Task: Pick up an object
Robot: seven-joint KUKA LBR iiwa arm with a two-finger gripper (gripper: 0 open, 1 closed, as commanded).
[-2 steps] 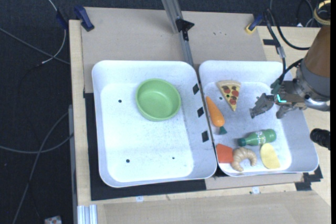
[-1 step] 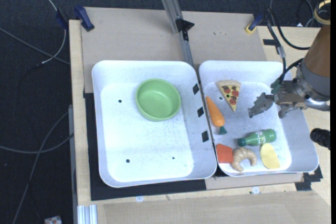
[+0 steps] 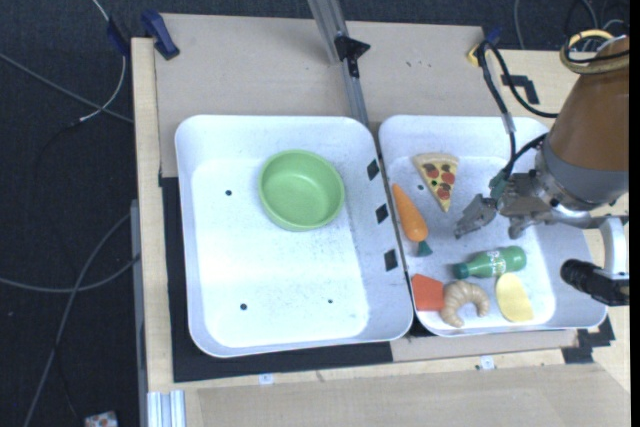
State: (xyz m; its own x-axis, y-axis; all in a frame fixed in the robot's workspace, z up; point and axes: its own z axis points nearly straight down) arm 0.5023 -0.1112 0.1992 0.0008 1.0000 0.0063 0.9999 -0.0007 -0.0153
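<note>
Toys fill the right bin: pizza slice, carrot, green bottle, croissant. Claw hovers among them, fingers apart, gripping nothing. Left bin holds a green bowl.

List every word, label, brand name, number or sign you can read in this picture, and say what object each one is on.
None can be read.
The small green plastic bottle lying in the right-hand shallow white bin has a pale band around it that may be a label, too small and blurred to read.
The toy pizza slice, orange toy carrot, tan toy croissant and round green bowl show no writing.
</note>
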